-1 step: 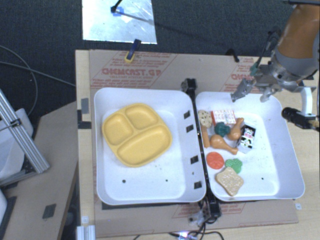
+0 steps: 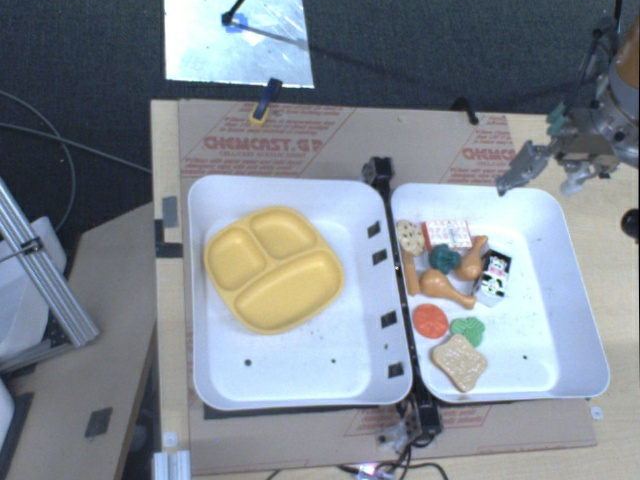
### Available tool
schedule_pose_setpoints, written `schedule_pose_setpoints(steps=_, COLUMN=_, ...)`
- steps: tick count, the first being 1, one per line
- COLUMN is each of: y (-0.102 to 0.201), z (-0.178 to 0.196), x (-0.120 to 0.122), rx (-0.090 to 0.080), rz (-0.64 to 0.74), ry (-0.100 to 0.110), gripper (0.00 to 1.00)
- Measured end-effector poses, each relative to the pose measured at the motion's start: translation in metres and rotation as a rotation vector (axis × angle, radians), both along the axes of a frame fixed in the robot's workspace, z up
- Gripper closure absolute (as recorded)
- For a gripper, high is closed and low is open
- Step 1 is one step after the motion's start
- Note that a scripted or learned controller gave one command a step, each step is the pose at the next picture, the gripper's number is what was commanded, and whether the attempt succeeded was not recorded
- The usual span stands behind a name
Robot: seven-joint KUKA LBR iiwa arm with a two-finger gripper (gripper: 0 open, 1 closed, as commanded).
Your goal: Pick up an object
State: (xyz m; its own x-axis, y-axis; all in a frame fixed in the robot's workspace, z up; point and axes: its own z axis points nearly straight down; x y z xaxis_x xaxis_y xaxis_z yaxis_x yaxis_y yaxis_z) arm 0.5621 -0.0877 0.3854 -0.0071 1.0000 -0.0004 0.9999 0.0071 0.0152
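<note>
Several toy foods lie in the left half of the right bin (image 2: 560, 298): a cookie (image 2: 408, 235), a red and white box (image 2: 448, 234), a teal piece (image 2: 443, 259), a drumstick (image 2: 447, 286), a black and white carton (image 2: 492, 275), a red disc (image 2: 431, 320), a green piece (image 2: 467, 329) and a bread slice (image 2: 459, 362). My gripper (image 2: 547, 173) hangs over the bin's far right rim, well behind and to the right of the pile. It stands open with nothing between its fingers (image 2: 515, 172).
The left bin (image 2: 220, 368) holds a yellow divided plate (image 2: 275, 267). A black hinge strip (image 2: 395, 298) runs between the two bins. The right half of the right bin is bare white floor. A shiny sheet (image 2: 238, 28) lies behind the bench.
</note>
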Motion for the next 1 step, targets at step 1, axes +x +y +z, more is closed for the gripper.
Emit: schedule_pose_setpoints(steps=1, y=0.0071, z=0.0920, x=-0.0779, rx=0.000, rz=-0.001, ry=0.002, gripper=0.00)
